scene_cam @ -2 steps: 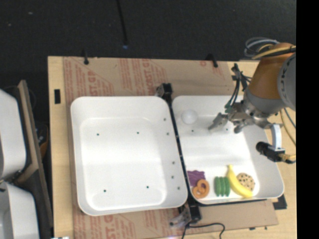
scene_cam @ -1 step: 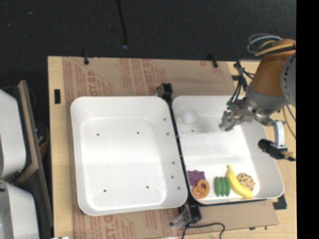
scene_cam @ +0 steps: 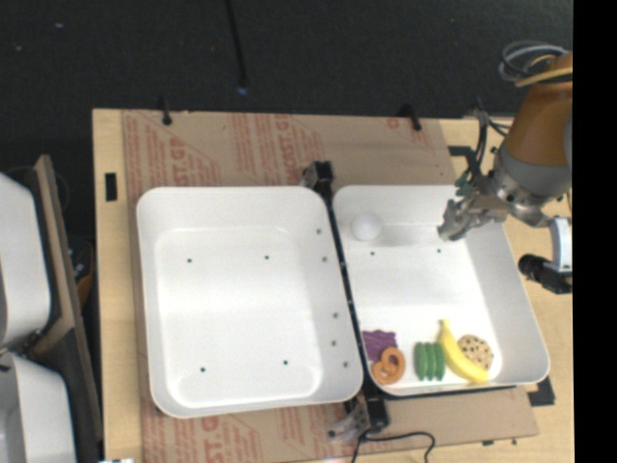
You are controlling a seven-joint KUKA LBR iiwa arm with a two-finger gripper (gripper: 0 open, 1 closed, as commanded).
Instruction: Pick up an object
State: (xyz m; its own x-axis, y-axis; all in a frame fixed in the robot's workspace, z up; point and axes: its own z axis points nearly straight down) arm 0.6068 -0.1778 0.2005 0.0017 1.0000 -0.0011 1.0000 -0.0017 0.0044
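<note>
The right bin (scene_cam: 482,268) holds a white ball (scene_cam: 365,227) near its far left corner. Along its near edge lie a purple piece (scene_cam: 379,340), an orange ring (scene_cam: 389,366), a green piece (scene_cam: 429,360), a yellow banana (scene_cam: 461,353) and a brown cookie (scene_cam: 475,352). My gripper (scene_cam: 453,224) hangs over the far right part of this bin, well right of the ball. Nothing shows between its fingers. The orange band of the arm (scene_cam: 540,128) rises behind it.
The left bin (scene_cam: 236,297) sits beside the right one, parted by a black divider rail (scene_cam: 339,268). Both rest on a cardboard sheet (scene_cam: 222,148) on the bench. White equipment (scene_cam: 24,258) stands at the far left.
</note>
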